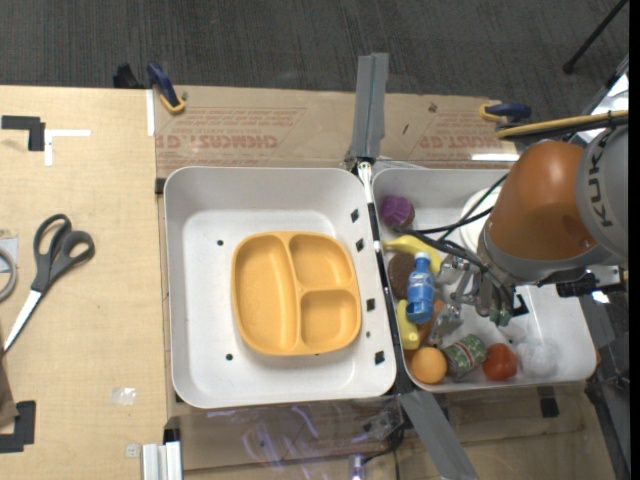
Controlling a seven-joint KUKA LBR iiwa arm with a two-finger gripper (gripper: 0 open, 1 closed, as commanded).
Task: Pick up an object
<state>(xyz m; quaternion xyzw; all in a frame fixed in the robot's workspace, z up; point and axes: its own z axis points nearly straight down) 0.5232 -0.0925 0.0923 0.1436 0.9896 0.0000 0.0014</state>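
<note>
My gripper (468,303) hangs over the right bin (560,373), below the arm's orange band (540,203). Just left of it stands a blue bottle (420,288) with a white cap. Directly under it lies a small green-labelled can (466,356), with an orange (428,365) to the can's left and a red tomato (500,363) to its right. A banana (403,244), a brown round object (400,268) and a purple object (397,209) lie further back along the bin's left wall. I see nothing held by the gripper.
The left bin (200,298) holds a yellow divided plate (297,293). A yellow object (407,324) sits beside the bottle and a white object (541,353) lies at the right bin's front right. Scissors (50,253) rest on the bench at left.
</note>
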